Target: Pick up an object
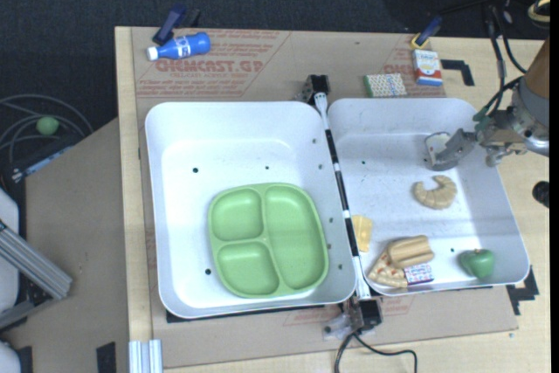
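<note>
In the right bin (pixel 384 122) lie a tan croissant (pixel 436 191), a hot dog in a bun (pixel 409 252), a pizza slice (pixel 387 275), a yellow cheese wedge (pixel 362 232) and a green pepper (pixel 478 262). My gripper (pixel 444 149) comes in from the right edge and hangs over the bin's upper right part, just above the croissant. Nothing shows between its fingers.
The left bin (pixel 175 135) holds a green three-compartment plate (pixel 266 238). On the bench behind the bins lie a blue and white bottle (pixel 179 46), a small patterned card (pixel 385 85) and a small box (pixel 426 66). Cables hang at the right.
</note>
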Robot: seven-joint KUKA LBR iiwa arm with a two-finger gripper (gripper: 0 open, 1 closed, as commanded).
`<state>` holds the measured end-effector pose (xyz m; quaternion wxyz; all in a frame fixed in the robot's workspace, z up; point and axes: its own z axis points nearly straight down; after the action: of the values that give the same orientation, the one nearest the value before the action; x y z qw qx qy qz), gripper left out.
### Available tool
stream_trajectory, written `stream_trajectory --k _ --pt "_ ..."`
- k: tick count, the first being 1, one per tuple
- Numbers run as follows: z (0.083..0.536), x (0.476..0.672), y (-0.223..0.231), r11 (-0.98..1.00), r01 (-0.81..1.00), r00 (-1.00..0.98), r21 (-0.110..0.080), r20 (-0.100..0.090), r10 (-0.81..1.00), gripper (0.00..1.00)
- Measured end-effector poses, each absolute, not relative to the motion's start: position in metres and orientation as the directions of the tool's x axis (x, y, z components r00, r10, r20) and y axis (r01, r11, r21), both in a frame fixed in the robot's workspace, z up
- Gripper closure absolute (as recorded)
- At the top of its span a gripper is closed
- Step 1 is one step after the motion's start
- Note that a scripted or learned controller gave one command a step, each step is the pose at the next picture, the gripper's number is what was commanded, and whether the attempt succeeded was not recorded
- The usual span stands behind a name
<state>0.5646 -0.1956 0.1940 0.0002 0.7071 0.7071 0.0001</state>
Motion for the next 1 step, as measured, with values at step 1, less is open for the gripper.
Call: stream_trajectory --k 1 --pt "0.0839 0.6076 -0.2036 0.001 1.0 -0.001 -0.002 0.001 1.0 0.0"
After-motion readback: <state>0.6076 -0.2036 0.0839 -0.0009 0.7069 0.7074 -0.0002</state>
